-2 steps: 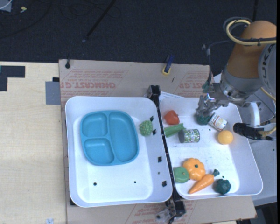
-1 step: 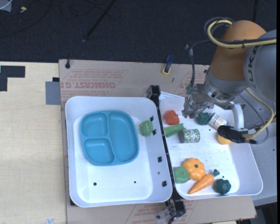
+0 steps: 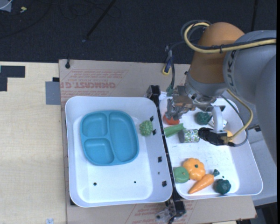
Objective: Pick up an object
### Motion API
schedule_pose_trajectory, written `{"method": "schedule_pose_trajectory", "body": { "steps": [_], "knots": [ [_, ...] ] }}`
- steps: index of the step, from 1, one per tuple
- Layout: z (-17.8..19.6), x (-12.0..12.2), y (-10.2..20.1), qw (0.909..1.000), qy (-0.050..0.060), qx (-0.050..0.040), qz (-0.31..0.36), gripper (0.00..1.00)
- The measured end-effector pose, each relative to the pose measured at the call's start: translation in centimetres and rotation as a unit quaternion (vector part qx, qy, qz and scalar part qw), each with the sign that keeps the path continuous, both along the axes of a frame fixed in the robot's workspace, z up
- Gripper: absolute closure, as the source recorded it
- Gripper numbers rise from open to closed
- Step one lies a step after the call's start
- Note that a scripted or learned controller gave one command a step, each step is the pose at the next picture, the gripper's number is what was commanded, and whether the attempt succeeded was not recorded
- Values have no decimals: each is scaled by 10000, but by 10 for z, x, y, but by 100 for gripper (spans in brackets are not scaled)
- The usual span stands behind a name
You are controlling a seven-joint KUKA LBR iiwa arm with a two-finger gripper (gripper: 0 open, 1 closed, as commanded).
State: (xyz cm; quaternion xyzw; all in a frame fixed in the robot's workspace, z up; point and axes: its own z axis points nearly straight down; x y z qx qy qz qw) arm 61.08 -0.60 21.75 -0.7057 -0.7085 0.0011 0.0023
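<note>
Pale worktop (image 3: 23, 139) carries two white bins; my end effector (image 3: 177, 110) hangs low in the right bin (image 3: 249, 171), at its eleven o'clock, over a red piece (image 3: 170, 120) beside a green stalk (image 3: 173, 129); whether its grip is wide or narrow I cannot tell. I should settle squarely on one piece. One blue tray (image 3: 108, 137), one carrot (image 3: 201, 183), one pumpkin (image 3: 194, 167)

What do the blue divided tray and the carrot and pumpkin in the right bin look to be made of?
Blue tray: probably moulded plastic, one even colour, smooth with a soft sheen, rounded compartment walls. Carrot and pumpkin: likely toy plastic or rubber, flat saturated orange, smooth simplified shapes. Whether they are hard or soft is not visible.
</note>
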Motion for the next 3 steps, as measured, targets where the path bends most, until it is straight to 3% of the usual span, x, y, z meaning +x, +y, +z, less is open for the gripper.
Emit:
{"method": "schedule_pose_trajectory", "body": {
  "steps": [1, 2, 3],
  "knots": [
    [19, -1, 1, 10000, -19, -5, -10, 100],
    [5, -5, 1, 10000, 1, -10, -25, 100],
    [19, 8, 2, 10000, -18, -6, -12, 100]
  ]
}}
